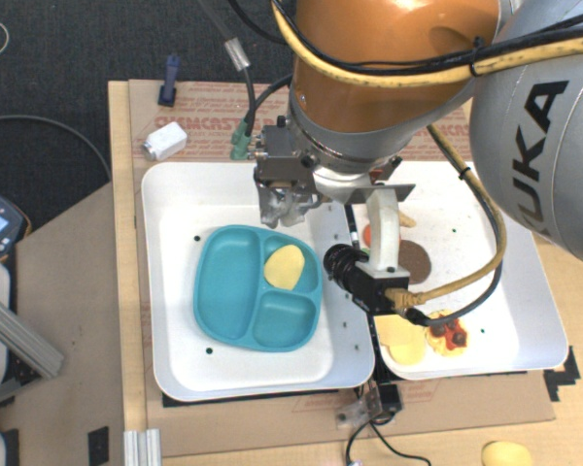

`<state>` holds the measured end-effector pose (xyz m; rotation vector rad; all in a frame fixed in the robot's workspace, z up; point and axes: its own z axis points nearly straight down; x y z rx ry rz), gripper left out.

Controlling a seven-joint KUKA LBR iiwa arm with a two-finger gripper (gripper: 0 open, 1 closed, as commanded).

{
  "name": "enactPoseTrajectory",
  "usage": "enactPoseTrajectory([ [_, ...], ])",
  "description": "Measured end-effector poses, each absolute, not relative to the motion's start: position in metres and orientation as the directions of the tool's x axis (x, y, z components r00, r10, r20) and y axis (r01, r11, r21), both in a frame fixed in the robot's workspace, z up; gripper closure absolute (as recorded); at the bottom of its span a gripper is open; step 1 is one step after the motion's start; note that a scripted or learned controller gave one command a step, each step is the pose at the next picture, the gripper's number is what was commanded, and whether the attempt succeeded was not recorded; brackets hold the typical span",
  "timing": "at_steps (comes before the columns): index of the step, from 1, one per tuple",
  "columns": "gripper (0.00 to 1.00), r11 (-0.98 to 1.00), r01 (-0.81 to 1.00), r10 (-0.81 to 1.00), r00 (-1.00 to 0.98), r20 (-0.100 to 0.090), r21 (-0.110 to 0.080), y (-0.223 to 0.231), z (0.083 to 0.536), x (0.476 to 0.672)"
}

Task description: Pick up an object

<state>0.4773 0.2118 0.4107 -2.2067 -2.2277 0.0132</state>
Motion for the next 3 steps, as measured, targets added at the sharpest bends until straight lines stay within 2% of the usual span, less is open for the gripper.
enactPoseTrajectory([
  [1, 1.00, 0.002, 1.000, 1.000, -0.002, 0.001, 0.001, 0.207, 0.426, 0.479],
  [2, 1.00, 0.003, 1.000, 1.000, -0.003, 0.002, 0.003, 0.208, 0.437, 0.480],
  [3, 1.00, 0.002, 1.000, 1.000, -0.002, 0.003, 0.005, 0.225, 0.476, 0.479],
])
